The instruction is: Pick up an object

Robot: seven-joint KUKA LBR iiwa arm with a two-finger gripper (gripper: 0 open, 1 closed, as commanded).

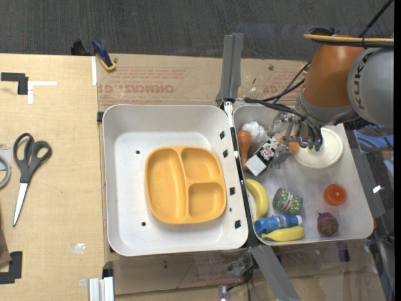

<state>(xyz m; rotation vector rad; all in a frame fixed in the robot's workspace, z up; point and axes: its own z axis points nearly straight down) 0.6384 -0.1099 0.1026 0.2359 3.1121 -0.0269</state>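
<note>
Nearest me, a yellow banana (283,234) and a blue bottle (279,222) lie along the right bin's (357,231) front wall. Farther back, my claw (294,144) hangs beside a black-and-white carton (263,156); I cannot tell its grip state.

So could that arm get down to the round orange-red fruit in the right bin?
Probably yes. The round orange-red fruit lies by itself on the bin floor with bare space around it, and the gripper hangs over the same shallow white bin, with nothing above the fruit.
</note>
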